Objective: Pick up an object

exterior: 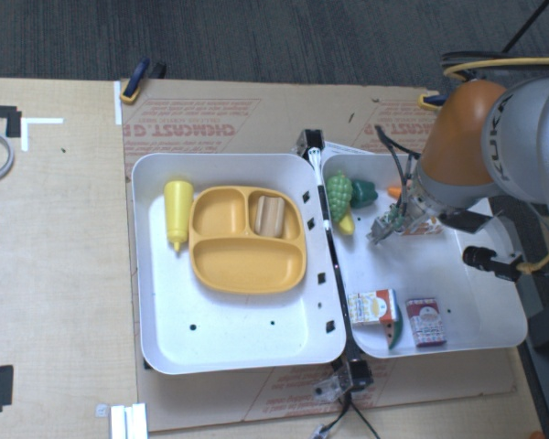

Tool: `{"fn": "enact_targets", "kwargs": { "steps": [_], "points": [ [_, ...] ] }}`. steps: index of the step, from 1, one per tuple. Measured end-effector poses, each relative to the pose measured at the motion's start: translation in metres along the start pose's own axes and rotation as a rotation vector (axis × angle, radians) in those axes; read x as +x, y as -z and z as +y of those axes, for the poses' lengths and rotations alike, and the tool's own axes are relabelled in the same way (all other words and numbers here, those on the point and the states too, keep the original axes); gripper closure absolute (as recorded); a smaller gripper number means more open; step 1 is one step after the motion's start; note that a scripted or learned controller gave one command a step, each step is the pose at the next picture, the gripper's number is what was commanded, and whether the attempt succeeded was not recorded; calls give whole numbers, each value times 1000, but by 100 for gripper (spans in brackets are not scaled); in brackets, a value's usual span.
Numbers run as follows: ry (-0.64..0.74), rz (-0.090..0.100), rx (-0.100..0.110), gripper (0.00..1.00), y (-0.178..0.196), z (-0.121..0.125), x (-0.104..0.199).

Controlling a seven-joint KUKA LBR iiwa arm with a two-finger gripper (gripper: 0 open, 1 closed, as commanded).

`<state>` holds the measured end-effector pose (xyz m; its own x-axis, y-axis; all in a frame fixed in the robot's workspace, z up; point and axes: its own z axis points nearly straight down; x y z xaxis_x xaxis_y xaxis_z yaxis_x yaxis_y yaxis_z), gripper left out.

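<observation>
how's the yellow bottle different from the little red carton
The yellow bottle lies in the left bin, beside the divided yellow plate; the red carton lies in the right bin, near its front edge. The yellow bottle is plain, rounded and elongated; the red carton is flat, boxy and printed. The yellow bottle looks longer. Both lie flat on a white bin floor.

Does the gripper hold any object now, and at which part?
It cannot be told: the gripper is low in the right bin, and no object shows clearly in it.
</observation>
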<state>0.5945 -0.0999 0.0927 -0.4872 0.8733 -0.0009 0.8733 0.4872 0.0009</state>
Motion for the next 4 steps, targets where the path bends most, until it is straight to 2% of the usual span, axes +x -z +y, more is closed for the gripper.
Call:
{"fn": "enact_targets", "kwargs": {
  "steps": [1,2,3,4],
  "points": [
    [-42,-2,-1,100,144,-6,27],
    [153,0,0,100,1,-27,3],
    [-185,-1,0,100,100,22,32],
    [-263,-3,-1,100,289,-22,16]
  ]
}}
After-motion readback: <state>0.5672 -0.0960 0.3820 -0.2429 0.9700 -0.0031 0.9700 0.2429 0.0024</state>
